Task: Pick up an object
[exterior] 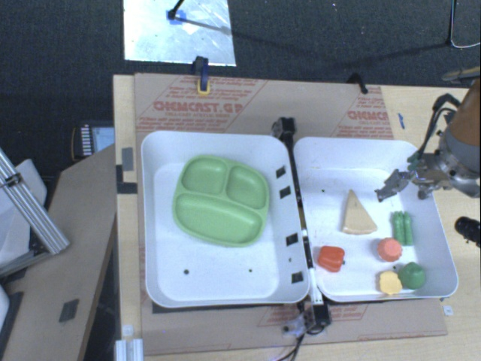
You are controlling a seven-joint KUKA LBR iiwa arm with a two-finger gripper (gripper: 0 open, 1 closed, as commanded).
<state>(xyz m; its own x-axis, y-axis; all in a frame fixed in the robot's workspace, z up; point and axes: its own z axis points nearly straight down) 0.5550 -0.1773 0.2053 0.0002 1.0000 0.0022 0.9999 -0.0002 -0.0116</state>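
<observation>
The right bin (331, 160) holds several toy foods. A tan cheese wedge (358, 214) lies near its middle, with a green pod-like piece (403, 228) to its right. Toward the front sit a pink-orange ball (388, 249), a red pepper (331, 257), a yellow piece (389, 282) and a dark green piece (412, 275). My gripper (404, 192) hovers over the bin's right side, just behind the green pod and right of the cheese. Its fingers are spread open with nothing between them.
The left bin (161, 269) holds a light green divided plate (222, 200). A black divider with clips (294, 201) runs between the bins. Cardboard (248, 100) lies under both bins, and a shiny sheet (179, 21) lies on the dark floor behind.
</observation>
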